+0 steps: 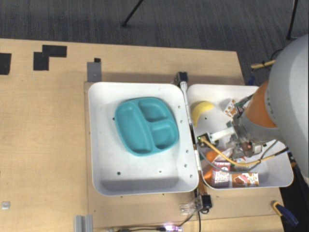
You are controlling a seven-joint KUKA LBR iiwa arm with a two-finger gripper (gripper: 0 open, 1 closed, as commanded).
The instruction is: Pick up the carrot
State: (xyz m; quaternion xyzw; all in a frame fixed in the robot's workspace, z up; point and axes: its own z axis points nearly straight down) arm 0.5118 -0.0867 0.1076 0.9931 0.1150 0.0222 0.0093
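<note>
Carrot (pixel 211 155) lies in right bin (pixel 285 175), near its left wall, partly hidden under gripper (pixel 231 146) and yellow cable (pixel 227 159). Gripper low over bin clutter, just beside carrot; finger state cannot be told. Yellow fruit (pixel 201 110) behind. Left bin (pixel 104 129) holds teal divided plate (pixel 145 125).

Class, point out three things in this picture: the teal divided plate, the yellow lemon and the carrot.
Teal divided plate (pixel 145 125): camera view, on the ridge between its compartments.
Yellow lemon (pixel 201 110): camera view, middle of its visible skin.
Carrot (pixel 211 155): camera view, its visible orange part.
</note>
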